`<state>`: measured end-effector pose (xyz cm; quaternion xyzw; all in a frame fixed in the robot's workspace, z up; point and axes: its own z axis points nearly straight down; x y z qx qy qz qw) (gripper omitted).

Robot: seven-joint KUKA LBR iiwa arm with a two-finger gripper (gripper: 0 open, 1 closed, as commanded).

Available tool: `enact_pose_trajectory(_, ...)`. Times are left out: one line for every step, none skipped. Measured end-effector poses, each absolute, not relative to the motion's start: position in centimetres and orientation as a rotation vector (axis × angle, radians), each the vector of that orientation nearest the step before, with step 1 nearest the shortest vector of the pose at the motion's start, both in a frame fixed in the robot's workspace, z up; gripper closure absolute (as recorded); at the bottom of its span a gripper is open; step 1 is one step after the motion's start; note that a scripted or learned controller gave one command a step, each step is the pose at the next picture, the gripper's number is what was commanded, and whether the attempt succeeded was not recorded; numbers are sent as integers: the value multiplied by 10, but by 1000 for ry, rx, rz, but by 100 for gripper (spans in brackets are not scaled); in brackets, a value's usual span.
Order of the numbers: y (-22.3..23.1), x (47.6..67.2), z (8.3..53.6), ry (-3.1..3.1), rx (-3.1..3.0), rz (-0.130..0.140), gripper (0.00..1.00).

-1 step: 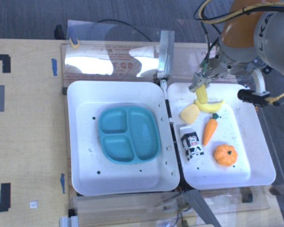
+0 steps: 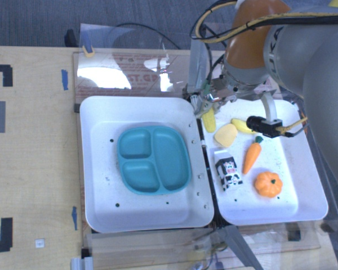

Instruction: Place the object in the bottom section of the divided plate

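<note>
Object: not singled out by the task; the right bin (image 2: 304, 204) holds several toy items, all outside the divided plate (image 2: 154, 159).
Divided plate: teal, three sections, lying flat in the middle of the left bin (image 2: 101, 207); nothing rests in any section.
Toy pumpkin (image 2: 268, 184): orange with a green stem, right of the plate, nearest the camera among the toys.
Small cow-patterned carton (image 2: 227, 172): black and white, just right of the plate, near the wall between the bins.
Toy carrot (image 2: 252, 155): orange, tilted, right of the plate, between carton and pumpkin but slightly farther back.
Pale yellow block (image 2: 226, 135): right of the plate, beyond the carton.
Yellow banana-like piece (image 2: 241, 126): right of the plate, touching the block's far side.
Corn cob (image 2: 209, 120): yellow, beyond the plate's right edge, by the dividing wall.
Tool (image 2: 203, 103): beyond the plate's far right corner, just above the corn cob; whether its fingers are spread or pressed together, I cannot tell.
Surface (image 2: 28, 151): light wood, left of the plate.
</note>
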<state>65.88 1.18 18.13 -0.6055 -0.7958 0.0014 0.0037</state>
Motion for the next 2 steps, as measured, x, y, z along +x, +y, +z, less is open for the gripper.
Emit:
enact_pose_trajectory(95,634,183,-2593,-1762,3,100)
enact_pose_trajectory(91,635,183,-2589,-1770,6,0)
